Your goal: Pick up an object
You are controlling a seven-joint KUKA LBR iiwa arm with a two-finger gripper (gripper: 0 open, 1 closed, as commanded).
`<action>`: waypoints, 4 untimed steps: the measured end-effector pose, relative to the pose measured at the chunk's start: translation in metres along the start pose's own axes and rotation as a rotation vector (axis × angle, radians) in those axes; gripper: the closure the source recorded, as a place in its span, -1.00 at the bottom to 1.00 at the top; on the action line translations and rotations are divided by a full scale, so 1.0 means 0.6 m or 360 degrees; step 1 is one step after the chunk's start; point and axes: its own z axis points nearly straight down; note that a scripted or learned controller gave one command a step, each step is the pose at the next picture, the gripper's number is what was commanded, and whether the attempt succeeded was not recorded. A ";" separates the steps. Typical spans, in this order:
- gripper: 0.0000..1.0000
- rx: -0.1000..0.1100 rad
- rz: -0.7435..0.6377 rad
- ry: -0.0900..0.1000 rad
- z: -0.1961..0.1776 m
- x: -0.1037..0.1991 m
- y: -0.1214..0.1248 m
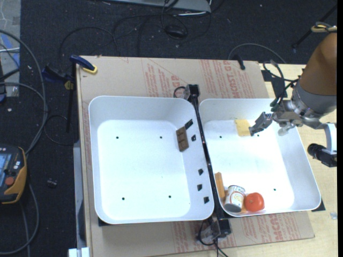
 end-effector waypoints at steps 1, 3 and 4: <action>-1.00 -0.0003 0.0000 -0.0001 -0.055 -0.041 0.066; -1.00 0.0000 -0.0001 0.0000 -0.057 -0.057 0.124; -1.00 0.0000 -0.0001 0.0000 -0.057 -0.057 0.125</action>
